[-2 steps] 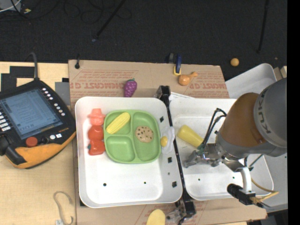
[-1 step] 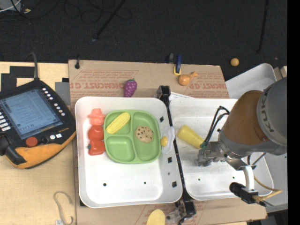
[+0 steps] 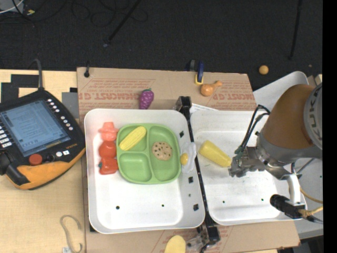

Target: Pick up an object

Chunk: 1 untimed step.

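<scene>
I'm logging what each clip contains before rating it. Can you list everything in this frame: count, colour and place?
divided plate: 1, green, left bin
corn cob: 1, yellow, plate's upper left compartment
cookie: 1, tan with dark chips, plate's upper right compartment
toy figure: 1, red and pink, left bin, beside the plate
yellow piece: 1, at the left bin's right wall
yellow block: 1, right bin, next to the hand
grapes: 1, purple, cardboard behind the bins
pear-like toy: 1, orange, cardboard
ball: 1, orange, dark floor
lemon-like toy: 1, yellow, front edge
pendant: 1, black and orange, left
bins: 2, white
hand: 1, dark, right bin
arm: 1, orange band
</scene>
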### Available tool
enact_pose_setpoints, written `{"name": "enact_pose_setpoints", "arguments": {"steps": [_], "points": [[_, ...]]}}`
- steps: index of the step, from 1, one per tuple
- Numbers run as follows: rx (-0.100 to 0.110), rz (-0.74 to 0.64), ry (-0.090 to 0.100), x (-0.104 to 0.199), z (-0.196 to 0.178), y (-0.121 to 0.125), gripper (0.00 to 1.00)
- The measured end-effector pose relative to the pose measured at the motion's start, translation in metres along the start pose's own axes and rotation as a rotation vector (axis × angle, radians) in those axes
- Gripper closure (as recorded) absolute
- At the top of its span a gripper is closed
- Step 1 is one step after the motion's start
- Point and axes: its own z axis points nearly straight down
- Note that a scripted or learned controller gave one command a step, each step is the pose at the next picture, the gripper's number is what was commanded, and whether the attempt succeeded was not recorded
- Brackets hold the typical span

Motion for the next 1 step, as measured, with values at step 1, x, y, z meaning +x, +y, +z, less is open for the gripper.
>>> {"name": "enact_pose_setpoints", "arguments": {"steps": [1], "points": [[0.001, 0.003, 0.0, -0.011, -0.0507, -0.0033, 1.0]]}}
